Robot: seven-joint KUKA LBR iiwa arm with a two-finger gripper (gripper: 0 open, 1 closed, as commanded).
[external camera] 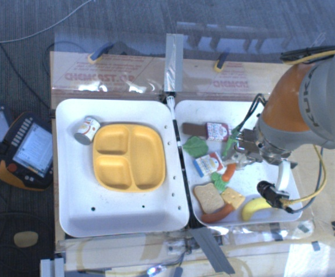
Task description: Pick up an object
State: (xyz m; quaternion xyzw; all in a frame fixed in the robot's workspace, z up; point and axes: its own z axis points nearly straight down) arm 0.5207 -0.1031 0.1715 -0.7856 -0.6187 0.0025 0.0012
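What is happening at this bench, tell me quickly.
A grey and orange robot arm reaches from the right into the right bin, trying to pick up an object. Its gripper sits low among toy food: a carrot, a slice of bread, a banana. Nothing is visibly held. The left bin has a yellow divided plate and a small can.

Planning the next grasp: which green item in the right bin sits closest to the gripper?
The green piece right at the gripper; the green leaf and the small green piece lie farther left.

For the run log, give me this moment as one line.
arm: over right bin | gripper: low among toy food, near carrot | grasp: unclear | left bin: yellow tray, can
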